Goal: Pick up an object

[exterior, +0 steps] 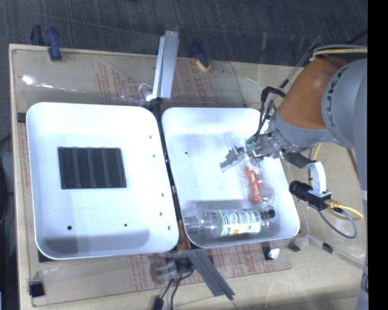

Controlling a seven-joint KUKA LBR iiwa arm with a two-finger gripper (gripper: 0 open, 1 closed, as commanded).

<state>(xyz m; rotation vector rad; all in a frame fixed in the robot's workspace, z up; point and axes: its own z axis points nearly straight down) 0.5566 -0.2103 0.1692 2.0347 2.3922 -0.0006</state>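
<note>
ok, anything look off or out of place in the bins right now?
Nothing spilled or broken. The clear bottle lies on its side along the near wall of the right bin, and an orange item lies just above it, below the gripper. The left bin holds a flat dark ribbed panel.

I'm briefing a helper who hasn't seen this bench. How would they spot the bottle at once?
Start at the right-hand white bin, the one the grey arm reaches over. Along its near wall lies the clear plastic bottle on its side. It is far bigger than the small orange item just above it, and it carries a printed label.
</note>
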